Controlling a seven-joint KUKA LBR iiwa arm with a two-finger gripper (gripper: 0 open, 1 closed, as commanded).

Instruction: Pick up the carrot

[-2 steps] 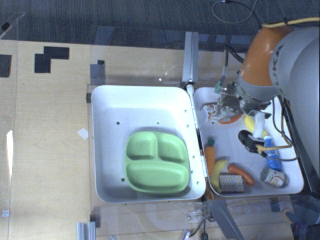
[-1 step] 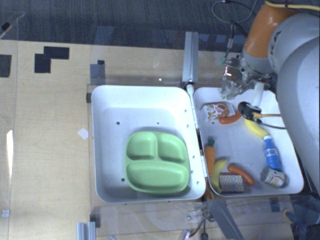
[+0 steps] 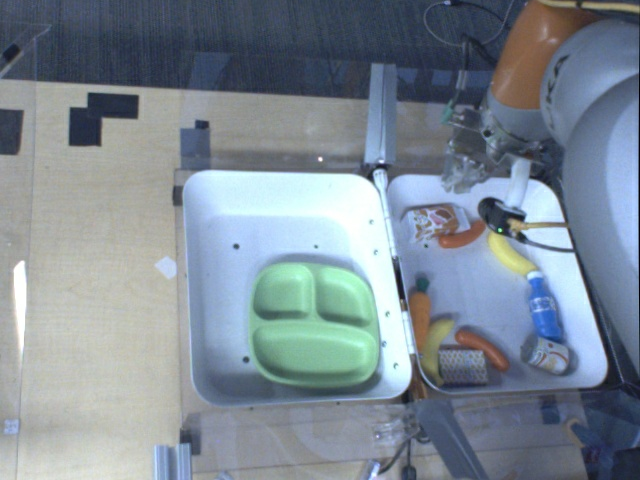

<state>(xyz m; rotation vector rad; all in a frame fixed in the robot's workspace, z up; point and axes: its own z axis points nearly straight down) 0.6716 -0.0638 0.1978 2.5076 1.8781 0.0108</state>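
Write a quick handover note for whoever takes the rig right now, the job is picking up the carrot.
Gripper: above the far rim of the right bin; it holds nothing I can see.
Carrot: lying along the right bin's left wall, green top pointing away, next to a banana and a grater.
Done: nothing yet; the carrot is untouched.
Left: move the gripper over to the carrot, grasp it, lift.

Green tray [image 3: 315, 323] left bin; banana [image 3: 509, 254] right
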